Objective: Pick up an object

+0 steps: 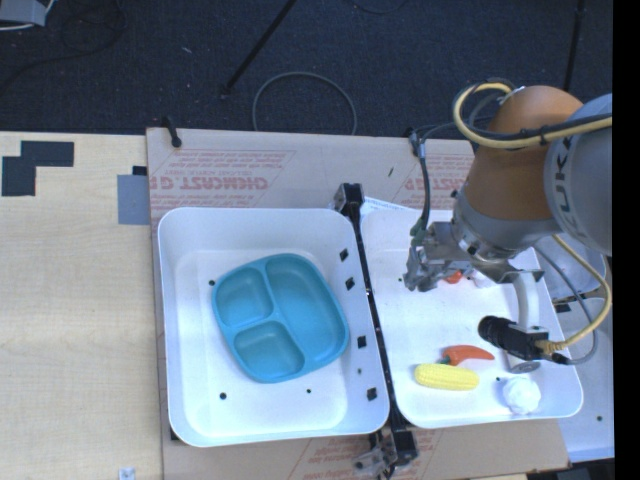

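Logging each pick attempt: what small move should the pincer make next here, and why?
Probably shift it toward the near edge of the right shallow white bin, stopping above the yellow plastic corn cob. The pincer hangs over that bin's far left part, while the cob lies in the open, with only an orange carrot-like toy close by.

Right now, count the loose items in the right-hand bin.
3: yellow corn low in the bin, an orange piece just above it, a white lump in the lower right corner. The arm may hide more.
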`<state>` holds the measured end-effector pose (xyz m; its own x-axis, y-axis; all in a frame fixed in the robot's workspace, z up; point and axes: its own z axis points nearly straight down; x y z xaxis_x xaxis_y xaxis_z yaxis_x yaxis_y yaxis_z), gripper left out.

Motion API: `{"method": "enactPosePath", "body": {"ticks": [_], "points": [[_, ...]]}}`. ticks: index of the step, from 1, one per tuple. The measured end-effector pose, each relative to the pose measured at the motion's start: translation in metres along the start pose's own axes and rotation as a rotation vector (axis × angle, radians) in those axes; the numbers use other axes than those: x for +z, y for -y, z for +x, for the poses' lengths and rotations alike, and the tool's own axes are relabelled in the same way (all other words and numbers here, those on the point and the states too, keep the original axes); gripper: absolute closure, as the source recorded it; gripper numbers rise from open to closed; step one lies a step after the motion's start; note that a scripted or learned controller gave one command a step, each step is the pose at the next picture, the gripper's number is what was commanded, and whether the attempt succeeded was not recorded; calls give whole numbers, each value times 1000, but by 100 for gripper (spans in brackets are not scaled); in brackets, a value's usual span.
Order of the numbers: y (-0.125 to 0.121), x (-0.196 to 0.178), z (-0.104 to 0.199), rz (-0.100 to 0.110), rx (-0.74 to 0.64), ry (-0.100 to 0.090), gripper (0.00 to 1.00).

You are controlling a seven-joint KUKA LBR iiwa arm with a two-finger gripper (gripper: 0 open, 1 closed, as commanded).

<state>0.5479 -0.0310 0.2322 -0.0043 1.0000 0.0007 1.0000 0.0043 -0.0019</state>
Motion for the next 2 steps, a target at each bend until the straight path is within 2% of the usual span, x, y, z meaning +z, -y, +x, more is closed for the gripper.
{"method": "enactPosePath", "body": {"ticks": [1,2], "points": [[-7,-7,50,1,0,-1,100],[-20,8,105,1,1,0,100]]}}
